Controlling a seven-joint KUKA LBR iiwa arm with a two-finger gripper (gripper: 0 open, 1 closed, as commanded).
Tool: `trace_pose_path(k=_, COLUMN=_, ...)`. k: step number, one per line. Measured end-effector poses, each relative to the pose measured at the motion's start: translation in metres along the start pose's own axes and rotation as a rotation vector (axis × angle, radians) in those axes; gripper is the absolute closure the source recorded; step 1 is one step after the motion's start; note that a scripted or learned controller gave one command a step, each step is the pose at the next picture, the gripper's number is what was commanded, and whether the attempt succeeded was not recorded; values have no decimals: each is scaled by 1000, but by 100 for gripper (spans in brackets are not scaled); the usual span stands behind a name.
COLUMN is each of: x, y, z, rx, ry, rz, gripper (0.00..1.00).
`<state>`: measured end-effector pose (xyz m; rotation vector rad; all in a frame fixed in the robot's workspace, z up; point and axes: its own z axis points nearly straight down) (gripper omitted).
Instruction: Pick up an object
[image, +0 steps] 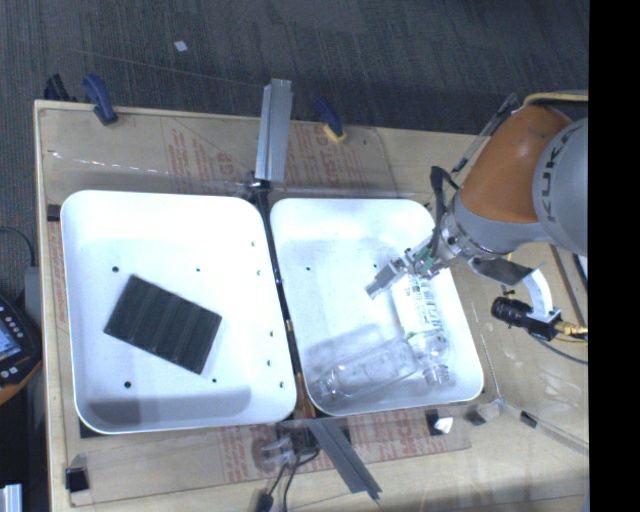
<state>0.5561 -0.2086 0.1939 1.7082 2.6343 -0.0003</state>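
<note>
My gripper (386, 279) hangs low over the right bin (325, 245), in its right half. It reaches in from the right. Just below and right of it lies a clear plastic bottle (426, 325) with a pale label, running along the bin's right wall. A second clear bottle (362, 373) lies across the bin's front, its end close to the first. The gripper's tip is beside the top end of the labelled bottle; nothing is visibly between its parts. A black ribbed rectangular pad (163, 323) lies flat in the left bin (80, 240).
A grey metal bar (272, 130) stands behind the seam between the bins. Blue clamps (98, 98) sit on the bench's back edge. The arm's orange band (510, 160) overhangs the right bin's far right corner.
</note>
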Motion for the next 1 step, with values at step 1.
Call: trace_pose_path(k=1, x=6, y=-14, z=8, rx=3, ry=3, rz=-13, gripper=0)
